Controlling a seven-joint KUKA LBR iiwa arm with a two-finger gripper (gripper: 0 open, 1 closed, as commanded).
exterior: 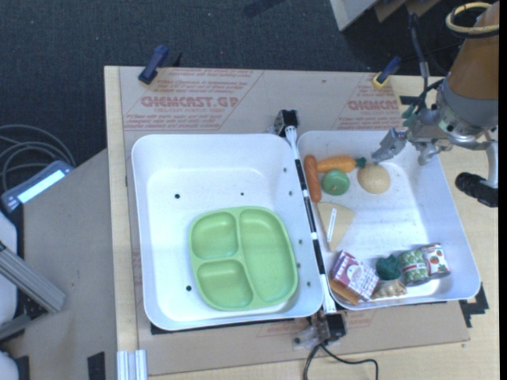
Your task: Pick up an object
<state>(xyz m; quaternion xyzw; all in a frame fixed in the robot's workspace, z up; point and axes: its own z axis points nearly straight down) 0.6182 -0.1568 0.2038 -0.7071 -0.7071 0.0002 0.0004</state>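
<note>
Even overhead light is falling on my bench, bright, no harsh glare. White bins are running near overexposed, walls losing detail. Soft shadows are pooling under green tray and along bin rims. My arm is looking slightly blurred at right. Dark floor is staying dim, grainy. Fine print on small packets is smearing, unreadable.

Two shallow white bins, left and right, of smooth moulded plastic with a soft sheen; green three-compartment tray in the left bin, smooth matt plastic. Bench top of flat tan board, matt, with red printed lettering along its far edge; blue plastic clamps at the far corners. Metal two-finger gripper, dull silver-grey, over the right bin's far edge; glossy printed packet by its near edge.
</note>
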